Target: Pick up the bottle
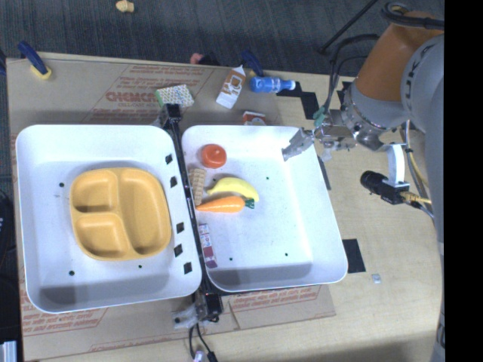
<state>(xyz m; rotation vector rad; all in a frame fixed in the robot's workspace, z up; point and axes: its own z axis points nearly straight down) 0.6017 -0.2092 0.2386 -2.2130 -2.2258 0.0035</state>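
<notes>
The end effector (296,146) hung at the right rim of the right-hand shallow white bin (317,225), low over its upper corner; whether it was apart or together could not be told, and nothing showed in it. The small blue plastic bottle with a white cap (272,85) lay outside both bins on the brown cardboard-covered bench (113,81), up the view from the end effector and slightly to the view's left, beyond the bin's far rim. Its long axis ran nearly level across the view, cap end toward the arm's side. My judgement was that the coming move turned on that offset: the end effector had to travel away from the bin, over the far rim, and close across the bottle's short width.
</notes>
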